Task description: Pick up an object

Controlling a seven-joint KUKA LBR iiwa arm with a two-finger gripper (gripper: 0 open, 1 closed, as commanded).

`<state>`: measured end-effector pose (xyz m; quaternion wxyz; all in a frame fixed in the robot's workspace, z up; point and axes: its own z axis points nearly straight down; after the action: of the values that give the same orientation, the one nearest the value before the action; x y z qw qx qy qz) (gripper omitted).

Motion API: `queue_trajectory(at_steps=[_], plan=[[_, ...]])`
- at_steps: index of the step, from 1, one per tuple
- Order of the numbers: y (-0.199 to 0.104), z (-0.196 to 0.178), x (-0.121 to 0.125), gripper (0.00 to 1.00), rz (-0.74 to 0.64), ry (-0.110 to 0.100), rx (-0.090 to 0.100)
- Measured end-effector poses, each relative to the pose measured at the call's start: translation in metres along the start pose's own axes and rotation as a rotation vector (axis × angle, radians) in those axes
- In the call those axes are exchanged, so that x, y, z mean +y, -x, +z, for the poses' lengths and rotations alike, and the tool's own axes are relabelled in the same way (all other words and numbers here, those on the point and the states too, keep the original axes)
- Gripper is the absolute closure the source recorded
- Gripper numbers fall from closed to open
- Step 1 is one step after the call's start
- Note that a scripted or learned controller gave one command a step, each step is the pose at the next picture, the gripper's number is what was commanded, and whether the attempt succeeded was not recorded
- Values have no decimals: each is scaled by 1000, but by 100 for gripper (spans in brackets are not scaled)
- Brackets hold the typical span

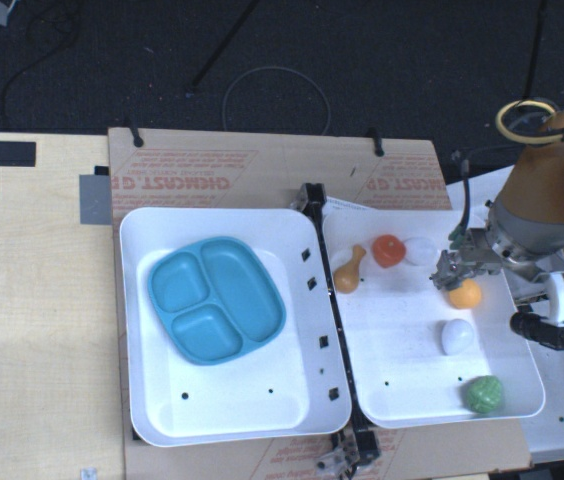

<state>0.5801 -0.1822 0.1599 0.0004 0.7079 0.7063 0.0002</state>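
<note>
My gripper (454,271) hangs low over the right side of the right bin (402,368), reaching in from the right. An orange ball (465,294) lies directly beneath and just in front of it, touching or nearly touching the gripper's tip. A red ball (388,250) sits to the gripper's left near the back of the bin. Further left lies a tan pear-shaped piece (349,271). A white egg-like object (456,336) rests in front of the orange ball, and a green lumpy object (483,393) sits in the bin's front right corner.
The left bin (162,398) holds a blue divided plate (216,299). A black hinge strip (327,318) runs between the two bins. The arm's grey body and orange band (542,183) stand over the right bin's back right edge.
</note>
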Motion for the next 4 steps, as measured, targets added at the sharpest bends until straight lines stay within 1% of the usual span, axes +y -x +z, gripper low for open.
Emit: queue_trajectory(at_steps=[1,2,3,4], plan=[[-8,-49,-3,100,-4,2,0],[-7,-103,-2,100,-4,3,-1],[-61,-105,-15,100,-6,-4,2],[-109,-88,-18,100,-5,-5,2]])
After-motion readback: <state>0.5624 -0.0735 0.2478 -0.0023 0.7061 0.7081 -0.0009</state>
